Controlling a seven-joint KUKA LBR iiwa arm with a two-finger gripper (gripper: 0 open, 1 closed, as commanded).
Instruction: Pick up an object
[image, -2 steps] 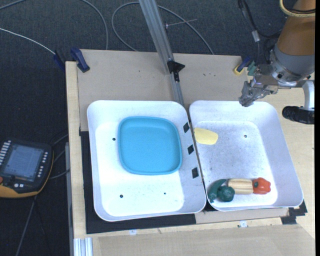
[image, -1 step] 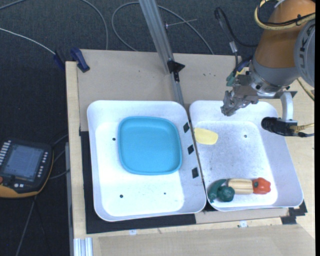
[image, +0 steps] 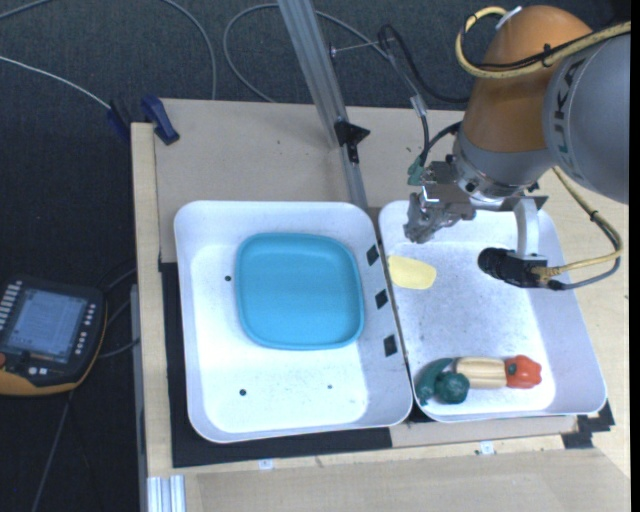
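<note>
From my remote station I saw the metal two-finger gripper (image: 432, 212) hanging over the far left corner of the right shallow white plastic bin (image: 500, 330), with the grey arm and its orange band reaching in from the right. I could not tell from that slanted view whether the gripper was parted or closed, and nothing showed inside it. The nearest candidate was the flat pale yellow piece (image: 411, 271), lying on the bin floor just toward the near side of the gripper and slightly left, close to the bin's left wall. Its long axis ran roughly left to right. I judged that a short drop and a small shift toward the near edge would bring the gripper over it. Well apart, along the near wall, lay a dark green rounded object (image: 443, 386), a tan wooden cylinder (image: 481, 372) and a red piece (image: 523, 371), set in a row. The left white bin (image: 200, 400) held a turquoise square plastic plate (image: 299, 290).
</note>
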